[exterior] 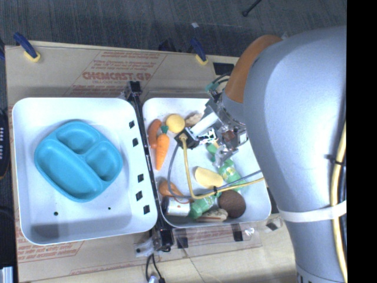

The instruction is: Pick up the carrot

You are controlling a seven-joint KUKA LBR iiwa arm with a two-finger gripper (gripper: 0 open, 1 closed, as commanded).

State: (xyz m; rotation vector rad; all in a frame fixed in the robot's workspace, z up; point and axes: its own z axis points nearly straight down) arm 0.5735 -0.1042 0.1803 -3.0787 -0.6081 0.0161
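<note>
Cardboard-lined bench: over the right bin, the gripper hangs with finger state impossible to tell, well right of the carrot by the bin's left wall; a blue divided plate occupies the left bin.

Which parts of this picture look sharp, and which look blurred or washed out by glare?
Camera view: the carrot and blue plate look fairly sharp; the grey arm, close to the lens, is soft and bright; the white bin walls glare slightly.
</note>
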